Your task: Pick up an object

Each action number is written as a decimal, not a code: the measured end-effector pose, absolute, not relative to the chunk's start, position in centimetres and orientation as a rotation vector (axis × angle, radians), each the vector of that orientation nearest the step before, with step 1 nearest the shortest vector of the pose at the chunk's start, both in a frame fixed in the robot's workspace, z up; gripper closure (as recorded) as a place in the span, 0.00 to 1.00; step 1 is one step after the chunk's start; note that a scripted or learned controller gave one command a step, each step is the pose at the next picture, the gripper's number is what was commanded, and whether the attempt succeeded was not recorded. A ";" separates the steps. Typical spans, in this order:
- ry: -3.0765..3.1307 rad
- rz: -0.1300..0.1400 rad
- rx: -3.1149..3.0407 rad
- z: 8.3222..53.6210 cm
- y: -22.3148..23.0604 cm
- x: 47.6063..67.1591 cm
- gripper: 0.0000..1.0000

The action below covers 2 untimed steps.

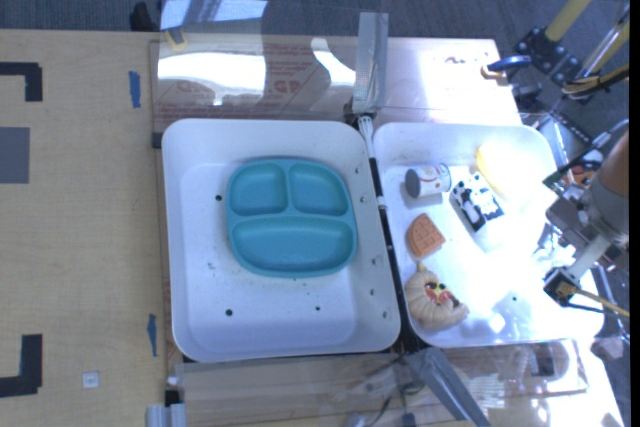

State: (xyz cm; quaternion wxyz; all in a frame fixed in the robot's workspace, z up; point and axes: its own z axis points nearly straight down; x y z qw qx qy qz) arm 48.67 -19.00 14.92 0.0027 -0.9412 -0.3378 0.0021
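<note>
The right bin (392, 245) holds several things. A small white and red can (428, 182) lies on its side near the back left. Beside it is a black and white object (476, 202), and a pale yellow thing (503, 165) sits washed out by glare at the back. An orange waffle-shaped piece (425, 235) lies near the left wall. A tan stuffed toy (436, 303) rests in the front left corner. My gripper (573, 237) hangs over the bin's right rim, apart from all of them.
The left bin (190, 245) holds a blue divided plate (291, 216). A clear panel (262, 75) and a grey post (370, 65) stand behind the bins. Strong glare covers the right bin's middle and right side.
</note>
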 end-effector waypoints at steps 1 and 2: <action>-1.032 0.003 -2.962 16.2 -17.6 48.0 1.00; -1.341 0.005 -2.835 15.3 -16.1 49.2 1.00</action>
